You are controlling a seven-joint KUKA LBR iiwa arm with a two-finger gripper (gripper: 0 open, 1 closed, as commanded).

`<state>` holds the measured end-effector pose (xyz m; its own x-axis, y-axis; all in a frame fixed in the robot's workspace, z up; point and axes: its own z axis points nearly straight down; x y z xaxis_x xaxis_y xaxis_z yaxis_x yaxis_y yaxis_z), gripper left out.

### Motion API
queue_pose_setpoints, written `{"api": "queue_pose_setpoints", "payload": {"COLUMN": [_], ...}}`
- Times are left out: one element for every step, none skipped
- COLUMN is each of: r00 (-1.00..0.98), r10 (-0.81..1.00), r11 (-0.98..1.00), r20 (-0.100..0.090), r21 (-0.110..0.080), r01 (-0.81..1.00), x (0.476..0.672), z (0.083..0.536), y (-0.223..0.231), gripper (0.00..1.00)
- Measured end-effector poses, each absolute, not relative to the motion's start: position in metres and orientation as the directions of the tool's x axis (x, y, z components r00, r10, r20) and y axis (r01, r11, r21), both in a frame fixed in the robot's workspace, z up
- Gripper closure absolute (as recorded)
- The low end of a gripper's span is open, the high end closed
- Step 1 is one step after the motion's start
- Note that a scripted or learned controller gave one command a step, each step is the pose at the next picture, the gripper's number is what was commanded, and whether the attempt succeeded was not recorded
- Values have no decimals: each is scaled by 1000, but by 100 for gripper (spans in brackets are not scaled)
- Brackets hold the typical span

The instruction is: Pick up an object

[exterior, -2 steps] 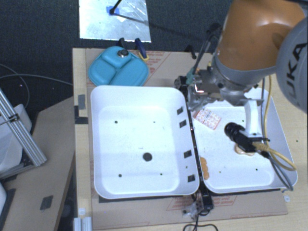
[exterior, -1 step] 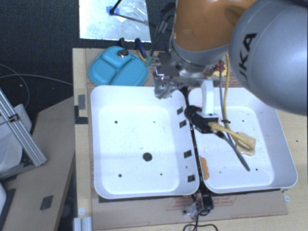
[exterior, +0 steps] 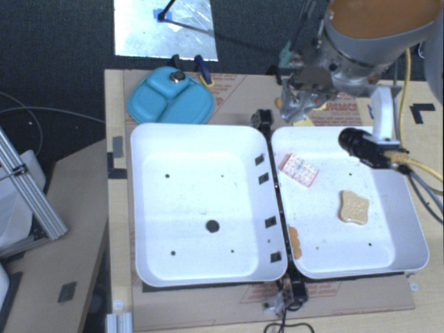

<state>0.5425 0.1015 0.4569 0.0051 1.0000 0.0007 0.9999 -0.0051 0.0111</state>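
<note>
In the right bin (exterior: 409, 252) lie a pink-and-white patterned packet (exterior: 299, 169) near the back left, a tan toast-shaped piece (exterior: 353, 207) in the middle, and a small orange piece (exterior: 294, 241) against the left wall. A small dark round object (exterior: 212, 226) lies in the left bin (exterior: 149, 255). My gripper (exterior: 297, 108) hangs under the grey and orange arm over the back left rim of the right bin, above and behind the packet. Nothing shows held in it.
A blue lidded tray (exterior: 171, 97) rests behind the left bin. A shiny metal sheet (exterior: 165, 17) lies on the dark floor beyond. A black camera mount (exterior: 366, 148) and cables reach over the right bin's back right. A metal frame (exterior: 24, 193) stands at left.
</note>
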Motion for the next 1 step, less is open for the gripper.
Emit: {"api": "queue_pose_setpoints", "payload": {"r00": [-9], "r10": [1000], "r11": [9], "r20": [1], "r21": [-4], "r01": [1000], "x": [526], "z": [388], "y": [174], "gripper": [100]}}
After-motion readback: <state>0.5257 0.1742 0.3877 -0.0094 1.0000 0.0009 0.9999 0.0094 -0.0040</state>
